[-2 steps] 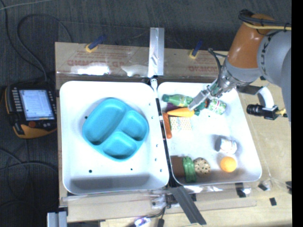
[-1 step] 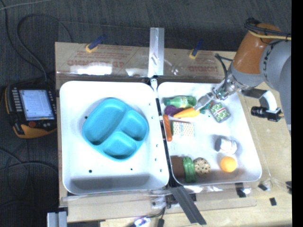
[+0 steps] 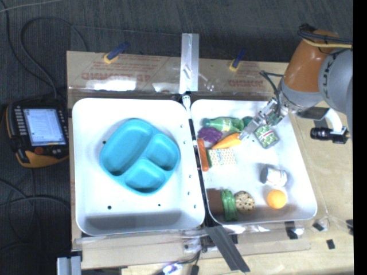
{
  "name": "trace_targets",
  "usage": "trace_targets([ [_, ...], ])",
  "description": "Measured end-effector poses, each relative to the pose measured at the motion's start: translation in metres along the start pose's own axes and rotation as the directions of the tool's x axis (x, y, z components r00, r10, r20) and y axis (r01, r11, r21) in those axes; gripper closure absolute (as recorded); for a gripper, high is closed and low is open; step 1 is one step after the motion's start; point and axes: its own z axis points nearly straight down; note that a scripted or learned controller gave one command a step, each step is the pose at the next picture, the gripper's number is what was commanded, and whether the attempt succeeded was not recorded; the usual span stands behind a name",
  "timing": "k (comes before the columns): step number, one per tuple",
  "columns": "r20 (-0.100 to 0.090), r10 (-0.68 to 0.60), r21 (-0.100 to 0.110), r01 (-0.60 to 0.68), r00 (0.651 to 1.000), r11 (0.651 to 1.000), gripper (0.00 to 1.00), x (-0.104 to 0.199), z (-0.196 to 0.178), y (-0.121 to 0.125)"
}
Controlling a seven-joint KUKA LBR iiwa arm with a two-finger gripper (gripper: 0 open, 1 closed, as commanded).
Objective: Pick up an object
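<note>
Several small toys crowd the right bin (image 3: 298, 153), and any of them could be your object: a green bottle-like piece (image 3: 222, 122) and a purple one (image 3: 209, 134) at the far left corner, an orange carrot (image 3: 227, 141) just beside them, a pale patterned packet (image 3: 223, 157) below, a grey-and-white lump (image 3: 274, 175) and an orange ball (image 3: 276, 199) toward the near right, and a cookie (image 3: 243, 201) with a green piece (image 3: 229, 205) along the near wall. You have the gripper (image 3: 265, 119) low over the far part of that bin, close to a small green-and-white box (image 3: 266, 136) that lies tilted just beneath it; whether the fingers are parted or closed, or touching that box at all, you cannot tell from this slanted view. If the box is your target, I would judge it best to centre over it and square up with its flat sides before closing, since a tilted box may twist out, and the carrot tip sits near enough to get nudged. Lift straight up and check that something is truly between the fingers. The left bin (image 3: 86, 199) holds a blue divided tray (image 3: 140, 155). Both bins rest on a bench (image 3: 327, 176), with a handheld pendant (image 3: 39, 132) and cables on the dark floor beyond.
</note>
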Motion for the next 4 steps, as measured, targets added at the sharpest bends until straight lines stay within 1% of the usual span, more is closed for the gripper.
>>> trace_targets([
  [1,0.0,0.0,0.0,0.0,1.0,1.0,0.0,0.0,0.0,0.0],
  [2,-0.023,-0.38,0.002,0.38,0.925,0.925,0.0,-0.003,-0.048,-0.03],
  [3,-0.023,-0.715,-0.009,0.715,0.699,0.699,0.0,0.04,-0.079,-0.096],
  [4,-0.017,-0.716,-0.013,0.716,0.698,0.698,1.0,0.04,-0.089,-0.092],
])
